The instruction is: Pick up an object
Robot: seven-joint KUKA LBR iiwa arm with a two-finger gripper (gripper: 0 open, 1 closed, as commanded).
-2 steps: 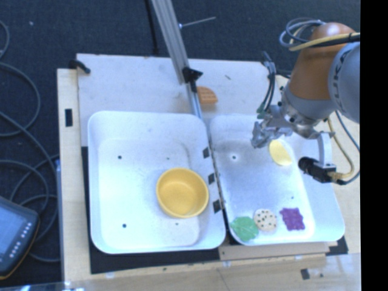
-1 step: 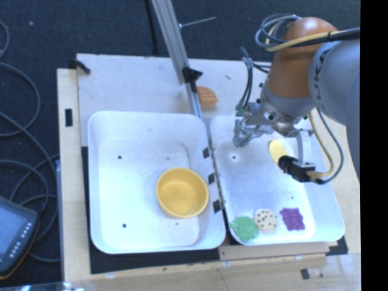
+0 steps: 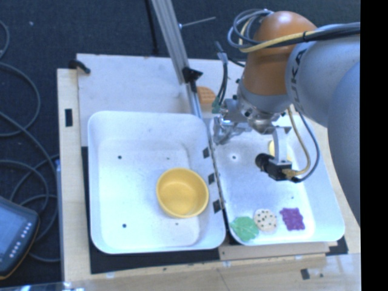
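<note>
My gripper [image 3: 220,131] hangs over the back left corner of the right bin [image 3: 315,190], close to the wall between the two bins. I see nothing held in it. At the front of the right bin lie a green flat piece [image 3: 244,227], a round speckled cookie [image 3: 265,220] and a purple piece [image 3: 293,218], side by side and well in front of the gripper. A yellow bowl [image 3: 182,192] stands upright in the left bin [image 3: 121,162], towards its front right.
An orange thing [image 3: 207,95] sits on the bench behind the bins, partly hidden by the arm. A slanted metal rail [image 3: 173,38] runs from the top of the view down to the bins' back edge. Cables lie on the dark floor at the left.
</note>
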